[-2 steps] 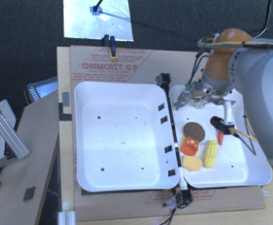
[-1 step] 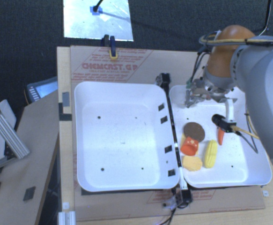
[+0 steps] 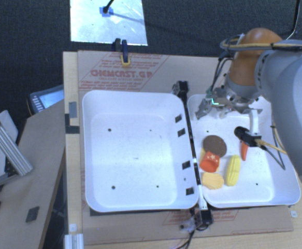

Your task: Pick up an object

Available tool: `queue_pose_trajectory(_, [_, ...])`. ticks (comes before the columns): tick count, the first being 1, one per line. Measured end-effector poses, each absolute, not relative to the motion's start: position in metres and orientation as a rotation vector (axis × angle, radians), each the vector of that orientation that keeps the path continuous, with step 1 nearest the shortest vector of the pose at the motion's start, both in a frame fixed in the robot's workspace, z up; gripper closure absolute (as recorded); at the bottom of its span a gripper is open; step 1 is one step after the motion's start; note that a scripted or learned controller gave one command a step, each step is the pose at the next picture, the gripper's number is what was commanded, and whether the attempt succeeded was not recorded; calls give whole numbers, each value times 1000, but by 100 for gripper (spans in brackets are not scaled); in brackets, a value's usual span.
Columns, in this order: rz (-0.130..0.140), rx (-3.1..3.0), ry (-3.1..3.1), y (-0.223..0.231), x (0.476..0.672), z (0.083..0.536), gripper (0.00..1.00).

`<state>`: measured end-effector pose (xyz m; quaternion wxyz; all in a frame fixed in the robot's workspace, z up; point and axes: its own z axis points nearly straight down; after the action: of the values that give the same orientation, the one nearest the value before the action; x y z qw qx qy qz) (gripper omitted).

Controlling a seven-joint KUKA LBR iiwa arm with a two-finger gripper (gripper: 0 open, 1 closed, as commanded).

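Five small things cluster mid right bin (image 3: 267,188): brown disc (image 3: 214,144), red piece (image 3: 210,161), corn cob (image 3: 233,170), yellow lump (image 3: 213,180), and a partly hidden orange sliver (image 3: 244,151). My gripper (image 3: 204,108) hangs over that bin's far-left corner; its opening I cannot tell.

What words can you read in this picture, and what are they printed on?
"CHEMCAST GP": big red letters on the brown sheet, just behind the left white bin; the last letters are fuzzy.
Small red lines above and below it: too small to read.
Red print on the sheet's front edge: too blurred to read.
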<state>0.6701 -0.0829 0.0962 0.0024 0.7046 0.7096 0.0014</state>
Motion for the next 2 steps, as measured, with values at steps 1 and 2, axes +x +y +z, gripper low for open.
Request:
queue_pose_trajectory(1, [1, 2214, 2225, -83, 669, 85, 0])
queue_pose_trajectory(2, [2, 2214, 2225, -83, 669, 85, 0])
